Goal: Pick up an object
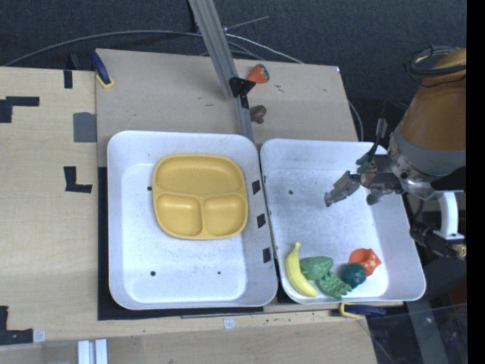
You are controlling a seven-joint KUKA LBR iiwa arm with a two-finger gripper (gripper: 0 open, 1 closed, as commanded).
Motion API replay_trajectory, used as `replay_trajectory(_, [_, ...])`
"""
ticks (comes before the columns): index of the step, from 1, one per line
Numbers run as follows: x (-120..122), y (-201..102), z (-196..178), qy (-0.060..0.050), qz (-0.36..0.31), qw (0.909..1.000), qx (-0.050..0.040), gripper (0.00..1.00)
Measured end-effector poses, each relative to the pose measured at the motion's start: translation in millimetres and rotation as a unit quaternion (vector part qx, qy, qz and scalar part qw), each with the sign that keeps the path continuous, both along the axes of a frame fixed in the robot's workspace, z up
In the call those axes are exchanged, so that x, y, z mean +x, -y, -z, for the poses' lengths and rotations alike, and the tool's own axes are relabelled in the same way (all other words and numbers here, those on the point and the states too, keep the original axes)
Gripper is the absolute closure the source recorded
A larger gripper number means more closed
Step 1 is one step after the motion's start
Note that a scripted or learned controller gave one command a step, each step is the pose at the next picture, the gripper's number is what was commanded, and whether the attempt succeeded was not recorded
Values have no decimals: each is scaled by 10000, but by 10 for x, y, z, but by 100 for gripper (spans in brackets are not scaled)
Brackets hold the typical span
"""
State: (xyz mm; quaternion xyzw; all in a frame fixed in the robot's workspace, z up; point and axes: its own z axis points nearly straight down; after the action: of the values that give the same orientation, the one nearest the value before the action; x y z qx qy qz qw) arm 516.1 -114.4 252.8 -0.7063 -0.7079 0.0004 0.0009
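Two shallow white bins sit side by side on the worktop (174,89); the left bin (125,279) carries one yellow divided plate (201,196) with three compartments, lying flat in the bin's upper half; the right bin (402,279) carries a cluster of toys in its near corner, well apart from the plate. Counted there: one yellow banana (296,273) lying against the bin's near-left wall; two green leafy pieces (316,265), one just below and right of the other, both touching the banana's side; one dark teal round piece (353,274) just right of them; one orange-red piece (365,259) touching the teal one from above. Nothing lies between the cluster and the open middle of the bin. Beyond the bins a grey metal post (214,36) slants up from the worktop's far side, with a small orange-and-black clip (256,74) beside its foot; thin dark cables curve across the far edge; a blue-and-yellow clamp (101,70) sits at the worktop's far-left corner.

The arm (436,120) reaches in from the right, its orange band above the grey wrist; the gripper (350,188) points left and down over the upper middle of the right bin, well apart from the toy cluster; the jaws stand apart with nothing between them.
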Motion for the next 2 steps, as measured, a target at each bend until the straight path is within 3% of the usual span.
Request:
replay_trajectory(1, [1,1,0,2,1,10000,-1,0])
replay_trajectory(2, [-79,-33,466,-23,5,10000,0,0])
